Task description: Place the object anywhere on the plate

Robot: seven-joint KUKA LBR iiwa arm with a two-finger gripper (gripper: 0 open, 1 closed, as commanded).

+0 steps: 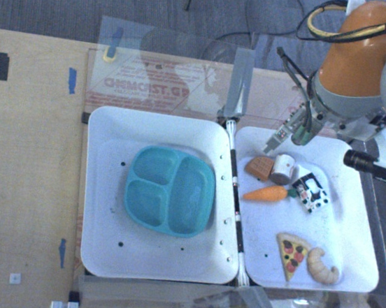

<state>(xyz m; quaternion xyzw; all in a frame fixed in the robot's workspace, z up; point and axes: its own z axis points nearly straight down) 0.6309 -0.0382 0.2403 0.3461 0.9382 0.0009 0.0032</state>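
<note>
The gripper [290, 136] hangs over the far edge of the right bin [359, 228]; whether it is released or clenched cannot be told. Beneath it crowd a brown cookie [259, 168], a white cylinder [283, 169], a toy carrot [267, 193] and a black-and-white block [311, 192]. A pizza slice [292, 254] and croissant [323, 266] lie nearer. The teal divided plate [171, 190] sits in the left bin [96, 243].

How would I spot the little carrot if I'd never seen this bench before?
Start at the right white bin, the one without the teal plate. Near that bin's left wall, below a brown block and a white cylinder, lies the carrot. It is the only orange, tapered piece, lying sideways with its tip pointing left.
</note>
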